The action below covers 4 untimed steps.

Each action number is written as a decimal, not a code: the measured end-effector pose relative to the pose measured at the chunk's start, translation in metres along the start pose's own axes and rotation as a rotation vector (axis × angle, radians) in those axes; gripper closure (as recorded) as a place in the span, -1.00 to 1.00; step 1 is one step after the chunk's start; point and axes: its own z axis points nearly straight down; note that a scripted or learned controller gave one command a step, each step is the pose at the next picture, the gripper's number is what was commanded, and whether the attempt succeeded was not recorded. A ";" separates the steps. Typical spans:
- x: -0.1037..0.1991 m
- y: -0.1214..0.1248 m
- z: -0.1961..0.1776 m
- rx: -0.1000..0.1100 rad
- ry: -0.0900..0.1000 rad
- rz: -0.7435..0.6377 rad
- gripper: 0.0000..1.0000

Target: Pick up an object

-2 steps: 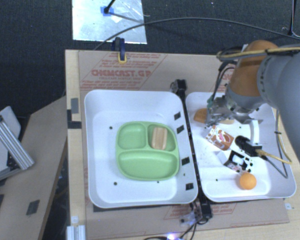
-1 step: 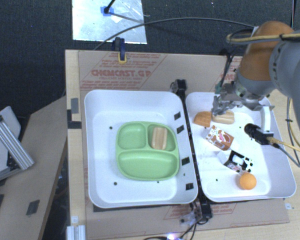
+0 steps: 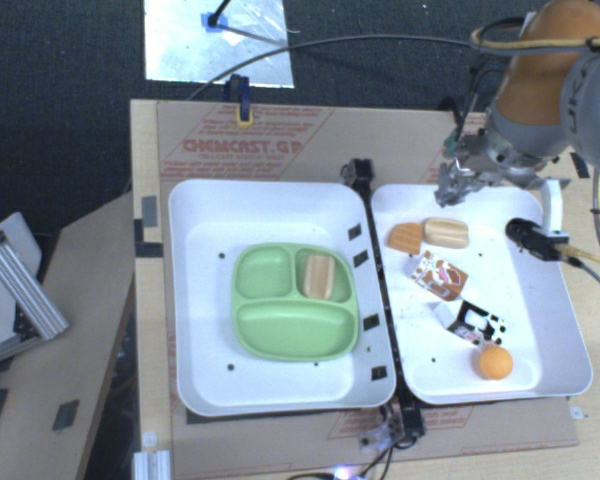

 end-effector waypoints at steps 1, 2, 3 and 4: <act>0.000 0.000 0.024 0.007 0.000 0.001 1.00; 0.045 -0.019 0.025 0.009 0.002 -0.002 1.00; 0.107 -0.034 0.017 0.009 0.004 -0.004 1.00; 0.159 -0.052 0.021 0.010 0.002 -0.003 1.00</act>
